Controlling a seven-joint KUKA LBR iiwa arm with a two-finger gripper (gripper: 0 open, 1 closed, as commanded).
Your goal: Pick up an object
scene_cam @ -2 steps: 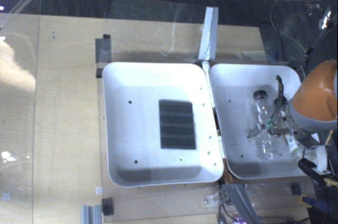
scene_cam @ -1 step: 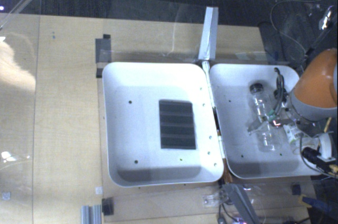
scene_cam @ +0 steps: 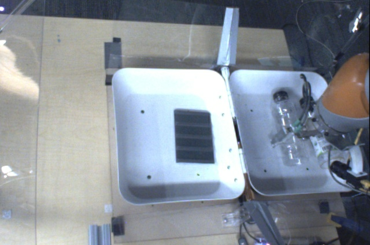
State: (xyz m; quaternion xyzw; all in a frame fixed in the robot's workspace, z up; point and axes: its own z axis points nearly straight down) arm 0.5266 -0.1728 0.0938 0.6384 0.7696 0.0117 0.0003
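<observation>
A clear plastic bottle [scene_cam: 284, 115] with a dark cap lies lengthwise in the right bin [scene_cam: 254, 169], cap toward the far wall. My gripper [scene_cam: 299, 132] is low in that bin, right over the bottle's lower half and against its right side. The grey wrist and orange band [scene_cam: 348, 88] rise above the bin's right wall and hide that edge. Glare on the see-through plastic blends with the gripper's metal parts, so I cannot tell whether the bottle is gripped.
A black ribbed rectangular pad [scene_cam: 193, 135] lies flat in the middle of the left bin [scene_cam: 133, 122]. A metal bar [scene_cam: 228, 41] stands behind the seam between the bins. Cables [scene_cam: 347, 171] hang near the right bin's front right corner.
</observation>
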